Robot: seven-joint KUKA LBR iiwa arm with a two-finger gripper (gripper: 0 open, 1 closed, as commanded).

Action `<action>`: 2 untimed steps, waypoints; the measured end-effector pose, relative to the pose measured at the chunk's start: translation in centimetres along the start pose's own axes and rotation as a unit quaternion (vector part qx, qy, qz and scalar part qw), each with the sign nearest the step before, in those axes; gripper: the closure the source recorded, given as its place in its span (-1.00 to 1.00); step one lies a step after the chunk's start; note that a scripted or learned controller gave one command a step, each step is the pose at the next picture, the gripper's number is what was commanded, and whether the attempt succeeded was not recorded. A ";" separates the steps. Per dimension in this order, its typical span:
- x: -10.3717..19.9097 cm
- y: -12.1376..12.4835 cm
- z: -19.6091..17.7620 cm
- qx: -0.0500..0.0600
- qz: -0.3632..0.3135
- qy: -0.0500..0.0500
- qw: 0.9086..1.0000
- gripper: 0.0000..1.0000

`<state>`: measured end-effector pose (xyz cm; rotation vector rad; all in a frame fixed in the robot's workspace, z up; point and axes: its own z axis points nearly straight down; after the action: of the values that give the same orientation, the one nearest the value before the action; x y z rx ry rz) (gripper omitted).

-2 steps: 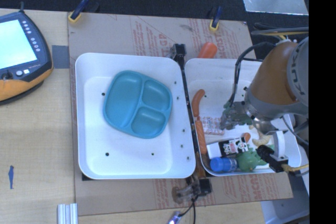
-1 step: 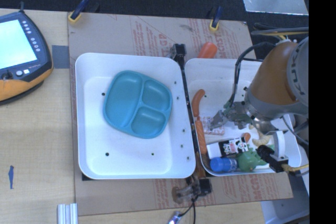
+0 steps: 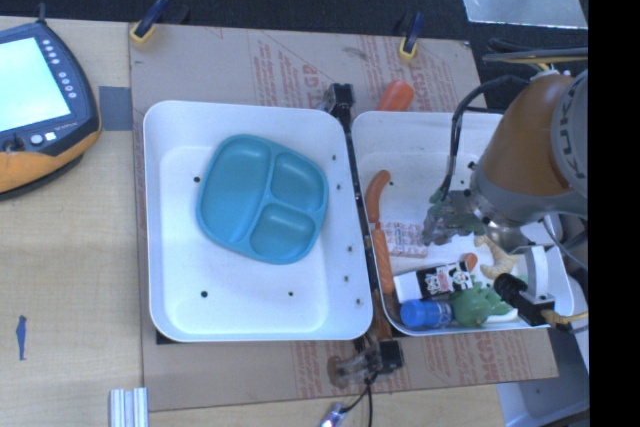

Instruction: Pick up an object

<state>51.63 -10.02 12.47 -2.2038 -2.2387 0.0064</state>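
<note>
Listing left to right: left bin [image 3: 165,215] holds a blue divided plate [image 3: 263,199] lying flat near its centre. Right bin [image 3: 420,126] holds an orange-brown sausage-shaped toy [image 3: 374,205] along its left wall, long axis running near edge to far edge, far tip hooked rightward; a blue bottle [image 3: 424,314] and green toy [image 3: 478,303] by the near edge. Gripper [image 3: 440,221] hangs low over the bin's middle; whether its fingers are spread or closed cannot be told. Judged: nothing lifted, grasp outstanding.
</note>
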 end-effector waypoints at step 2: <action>-0.1 0.0 -1.0 -0.001 -0.001 -0.001 1.000 1.00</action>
<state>51.68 -10.11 13.47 -2.2029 -2.2433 0.0079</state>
